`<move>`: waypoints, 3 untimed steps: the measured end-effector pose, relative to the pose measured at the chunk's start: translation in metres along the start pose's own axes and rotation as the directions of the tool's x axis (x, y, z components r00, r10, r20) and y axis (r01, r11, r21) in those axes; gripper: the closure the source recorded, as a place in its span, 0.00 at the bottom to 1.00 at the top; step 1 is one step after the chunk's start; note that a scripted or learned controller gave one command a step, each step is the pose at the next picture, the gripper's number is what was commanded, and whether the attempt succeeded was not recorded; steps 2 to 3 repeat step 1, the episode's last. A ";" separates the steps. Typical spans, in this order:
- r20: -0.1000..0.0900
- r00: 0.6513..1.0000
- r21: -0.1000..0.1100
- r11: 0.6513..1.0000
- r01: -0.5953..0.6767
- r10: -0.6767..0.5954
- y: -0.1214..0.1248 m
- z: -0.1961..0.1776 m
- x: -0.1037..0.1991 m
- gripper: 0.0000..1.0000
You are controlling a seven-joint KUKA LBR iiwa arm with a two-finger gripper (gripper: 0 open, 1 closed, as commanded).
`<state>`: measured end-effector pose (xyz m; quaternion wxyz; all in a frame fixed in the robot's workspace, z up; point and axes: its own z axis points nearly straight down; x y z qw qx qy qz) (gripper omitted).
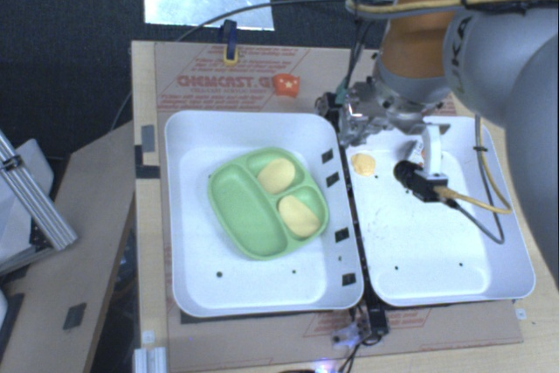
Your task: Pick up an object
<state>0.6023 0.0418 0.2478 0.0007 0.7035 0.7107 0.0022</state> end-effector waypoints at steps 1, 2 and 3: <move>0.001 1.000 0.002 1.000 -0.001 0.001 0.017 0.016 0.058 1.00; 0.001 1.000 0.002 1.000 -0.001 0.001 0.017 0.016 0.058 1.00; 0.001 1.000 0.002 1.000 -0.001 0.001 0.017 0.016 0.058 1.00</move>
